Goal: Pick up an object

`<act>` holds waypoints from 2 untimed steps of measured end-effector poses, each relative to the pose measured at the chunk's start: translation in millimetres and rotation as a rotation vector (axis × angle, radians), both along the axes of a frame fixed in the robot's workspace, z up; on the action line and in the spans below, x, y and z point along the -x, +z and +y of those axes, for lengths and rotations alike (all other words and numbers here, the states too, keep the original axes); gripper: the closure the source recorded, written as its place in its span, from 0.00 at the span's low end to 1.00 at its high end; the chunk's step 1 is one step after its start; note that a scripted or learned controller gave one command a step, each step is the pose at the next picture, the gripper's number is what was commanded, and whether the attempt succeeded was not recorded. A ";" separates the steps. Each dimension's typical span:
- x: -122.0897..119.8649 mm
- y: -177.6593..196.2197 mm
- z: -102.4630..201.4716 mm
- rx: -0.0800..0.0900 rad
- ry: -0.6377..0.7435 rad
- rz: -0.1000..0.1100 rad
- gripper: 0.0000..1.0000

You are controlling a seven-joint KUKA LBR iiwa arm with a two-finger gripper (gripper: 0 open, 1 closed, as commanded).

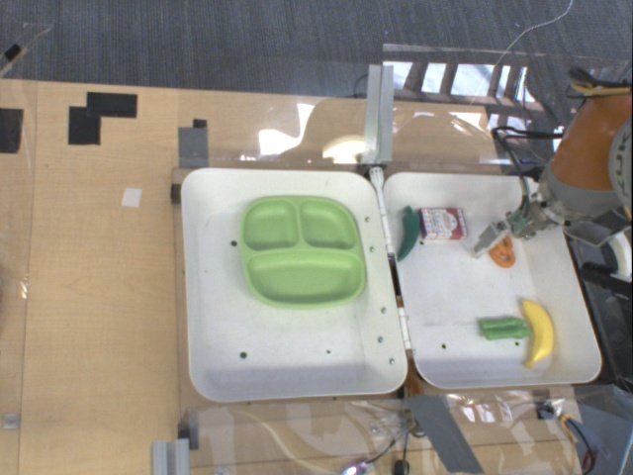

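Note:
My gripper (pixel 500 236) hangs low in the upper right part of the right bin (pixel 445 364), reaching in from the right. A small orange object (pixel 503 255) lies right under its tip; whether they touch cannot be told. Left of it stands a small pink and white box (pixel 441 224), and a dark green curved vegetable (pixel 407 233) lies by the bin's left wall. A yellow banana (pixel 537 332) and a green block (pixel 502 328) lie side by side near the bin's front right corner.
In the left bin (pixel 213 364) a light green divided plate (pixel 302 250) sits a little back of the middle. A metal post (pixel 379 117) stands behind the divider between the bins. The arm's orange band (pixel 593 146) looms over the right bin's far right corner.

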State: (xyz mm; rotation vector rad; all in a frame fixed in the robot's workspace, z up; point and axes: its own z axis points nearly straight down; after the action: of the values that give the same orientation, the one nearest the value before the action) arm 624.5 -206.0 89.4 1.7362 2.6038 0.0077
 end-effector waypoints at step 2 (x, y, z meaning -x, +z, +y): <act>11.9 0.5 -0.2 0.000 -0.008 -0.001 0.00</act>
State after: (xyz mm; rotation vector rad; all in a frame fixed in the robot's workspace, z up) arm 612.6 -206.2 89.9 1.7470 2.5960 0.0083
